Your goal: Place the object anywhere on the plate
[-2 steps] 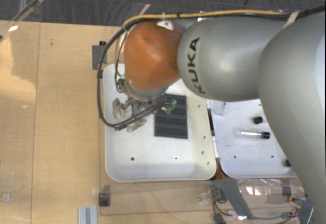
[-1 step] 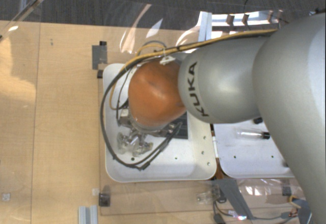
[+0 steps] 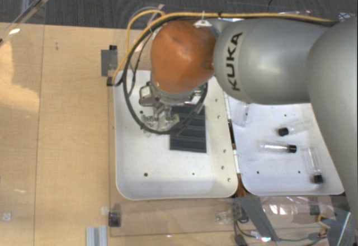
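A dark ribbed rectangular plate (image 3: 191,133) lies flat in the left white bin (image 3: 168,183), partly hidden under the arm's wrist. My gripper (image 3: 158,121) hangs low over the left bin, just beyond the plate's left edge, below the orange band (image 3: 179,57). The metal parts of the gripper blur together, and I cannot make out any object in it. Three clear tubes with black caps lie in the right bin (image 3: 291,186): one (image 3: 278,147) in the middle, one (image 3: 296,127) above it, and one (image 3: 315,168) near the right side.
The big grey arm (image 3: 279,60) covers the back of both bins. Yellow and black cables (image 3: 131,43) loop off the wrist to the left. A small black bracket (image 3: 109,61) stands on the wooden bench by the left bin's far corner.
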Robot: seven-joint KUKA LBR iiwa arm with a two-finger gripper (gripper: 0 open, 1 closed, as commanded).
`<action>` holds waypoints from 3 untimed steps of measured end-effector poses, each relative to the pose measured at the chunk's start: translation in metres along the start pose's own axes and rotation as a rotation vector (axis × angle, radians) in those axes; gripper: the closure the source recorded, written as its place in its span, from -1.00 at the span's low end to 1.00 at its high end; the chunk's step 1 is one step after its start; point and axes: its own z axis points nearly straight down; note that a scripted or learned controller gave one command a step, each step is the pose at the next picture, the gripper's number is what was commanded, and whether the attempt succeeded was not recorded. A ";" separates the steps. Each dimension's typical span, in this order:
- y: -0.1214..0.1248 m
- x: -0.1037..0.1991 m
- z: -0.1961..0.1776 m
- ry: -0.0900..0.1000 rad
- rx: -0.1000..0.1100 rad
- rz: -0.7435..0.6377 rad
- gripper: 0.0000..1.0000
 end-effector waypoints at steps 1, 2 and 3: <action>0.074 -0.032 0.024 -0.001 0.000 -0.326 1.00; -0.001 -0.037 0.027 -0.001 0.002 -0.427 1.00; -0.018 -0.037 -0.084 -0.001 -0.002 -0.870 1.00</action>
